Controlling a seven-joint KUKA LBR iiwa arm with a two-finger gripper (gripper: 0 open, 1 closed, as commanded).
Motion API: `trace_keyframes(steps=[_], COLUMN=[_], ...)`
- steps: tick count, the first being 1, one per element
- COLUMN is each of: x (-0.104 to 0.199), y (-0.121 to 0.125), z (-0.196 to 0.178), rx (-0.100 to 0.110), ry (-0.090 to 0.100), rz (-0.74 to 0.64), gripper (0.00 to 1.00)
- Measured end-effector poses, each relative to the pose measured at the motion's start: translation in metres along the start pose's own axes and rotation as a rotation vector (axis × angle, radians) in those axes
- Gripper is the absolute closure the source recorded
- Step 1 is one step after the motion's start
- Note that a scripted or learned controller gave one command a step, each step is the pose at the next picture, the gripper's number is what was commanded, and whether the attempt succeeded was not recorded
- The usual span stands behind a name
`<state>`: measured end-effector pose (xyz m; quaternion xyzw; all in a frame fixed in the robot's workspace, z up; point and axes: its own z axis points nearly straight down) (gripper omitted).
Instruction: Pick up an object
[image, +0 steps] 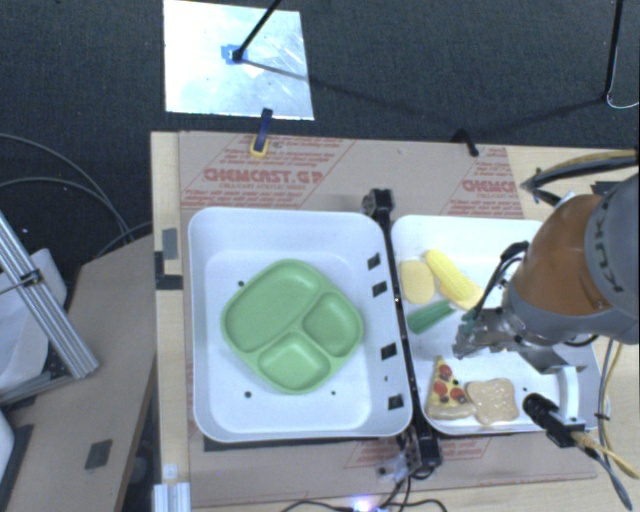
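Left bin (205, 300): a green divided plate (291, 324) is being held near its middle. Right bin (452, 232): a corn cob (452, 278), a pale yellow piece (417, 282) and a green bean (430, 317) are being kept near its left wall; a pizza slice (448, 390) and a toast slice (493, 400) are lying at the near edge. The end effector (478, 335) is being hung just beside the bean, above the toast; whether it is spread or pressed together cannot be told. The right half of this bin is being covered by the arm (570, 270).
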<state>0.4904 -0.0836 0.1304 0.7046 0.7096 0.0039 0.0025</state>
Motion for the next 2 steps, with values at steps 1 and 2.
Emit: trace_keyframes(steps=[1,2], x=[0.0,0.06], y=[0.001,-0.001], z=[-0.01,-0.056], rx=[-0.003,0.003], ry=[0.001,0.001], rz=[-0.003,-0.004], gripper=[1.0,1.0])
